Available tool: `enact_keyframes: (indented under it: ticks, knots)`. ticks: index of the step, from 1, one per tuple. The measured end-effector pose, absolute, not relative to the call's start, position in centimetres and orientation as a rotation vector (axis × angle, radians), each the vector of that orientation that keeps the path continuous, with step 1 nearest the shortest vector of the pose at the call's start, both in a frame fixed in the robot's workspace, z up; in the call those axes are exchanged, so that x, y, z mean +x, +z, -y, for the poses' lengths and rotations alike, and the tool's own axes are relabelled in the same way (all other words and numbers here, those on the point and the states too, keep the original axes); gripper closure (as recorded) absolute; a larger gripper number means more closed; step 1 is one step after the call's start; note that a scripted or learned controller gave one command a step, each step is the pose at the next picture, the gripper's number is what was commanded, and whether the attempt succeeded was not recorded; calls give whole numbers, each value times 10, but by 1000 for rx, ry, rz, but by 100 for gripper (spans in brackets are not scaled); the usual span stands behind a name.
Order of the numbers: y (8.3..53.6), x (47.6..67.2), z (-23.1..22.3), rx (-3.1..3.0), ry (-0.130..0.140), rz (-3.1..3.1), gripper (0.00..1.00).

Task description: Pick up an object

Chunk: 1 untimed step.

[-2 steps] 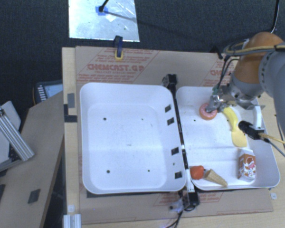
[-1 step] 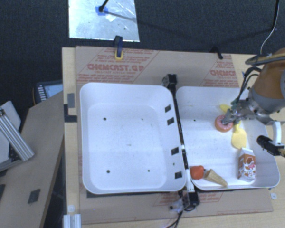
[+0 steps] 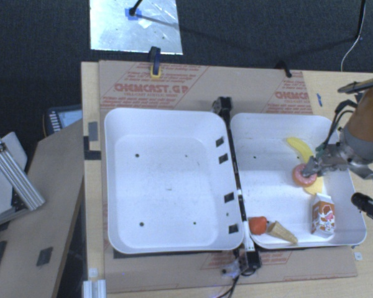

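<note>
Fingers (image 3: 312,168), grip unclear, press pink donut (image 3: 303,176) between banana (image 3: 298,146) and carton (image 3: 322,216).

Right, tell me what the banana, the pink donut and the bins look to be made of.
Banana: probably toy plastic, a uniform yellow with a smooth surface. Pink donut: likely plastic or foam, flat pastel colour; too blurred to settle. Bins: moulded white plastic by the look, with rounded corners and a dull sheen.

Right bin (image 3: 267,126) contents: yellow banana (image 3: 298,147) toward the far right; pink donut (image 3: 304,176) just beside it, overlapping a yellow piece; upright carton (image 3: 322,215) near the front right; ice-cream cone (image 3: 281,231) and orange-red item (image 3: 257,225) lying at the front left.
</note>
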<state>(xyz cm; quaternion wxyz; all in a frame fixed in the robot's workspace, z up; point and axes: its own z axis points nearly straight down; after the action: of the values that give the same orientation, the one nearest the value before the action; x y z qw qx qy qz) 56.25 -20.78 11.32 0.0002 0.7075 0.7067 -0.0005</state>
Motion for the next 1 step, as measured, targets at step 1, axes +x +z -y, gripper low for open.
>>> enact_keyframes:
  ticks: [1]
  knots:
    - [124,644,205,2206,8,-2223,100]
